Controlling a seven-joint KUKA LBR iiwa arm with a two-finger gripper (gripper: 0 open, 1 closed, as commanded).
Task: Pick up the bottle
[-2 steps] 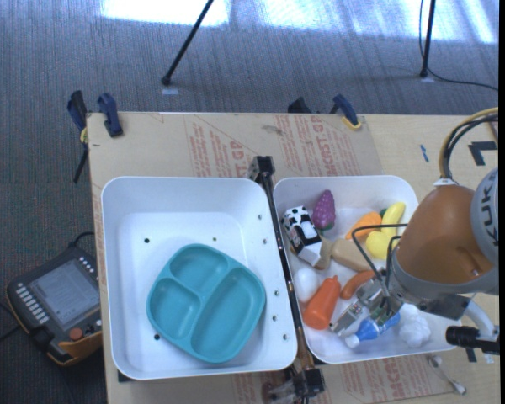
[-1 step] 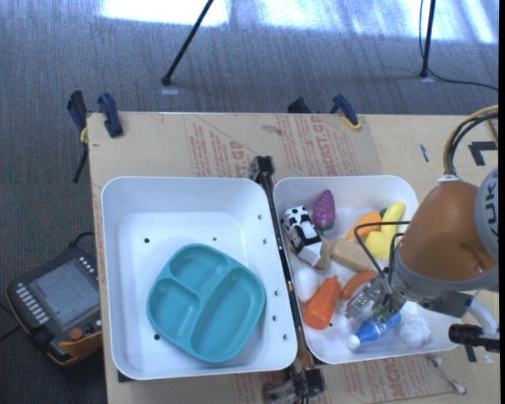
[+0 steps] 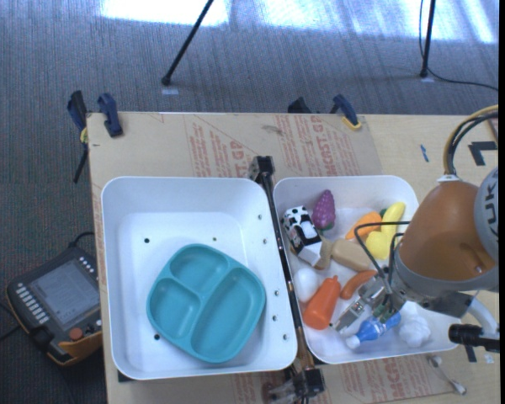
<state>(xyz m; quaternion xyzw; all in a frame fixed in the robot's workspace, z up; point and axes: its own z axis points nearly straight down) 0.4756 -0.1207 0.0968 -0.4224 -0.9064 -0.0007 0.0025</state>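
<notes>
Fingers [image 3: 359, 311] low in right bin [image 3: 347, 183] — just beside orange bottle [image 3: 321, 304].

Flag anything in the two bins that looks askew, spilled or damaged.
Nothing looks spilled or broken. The right bin is a loose jumble of toy food, and the orange bottle lies on its side there beside the gripper. The teal plate lies flat in the left bin.
</notes>
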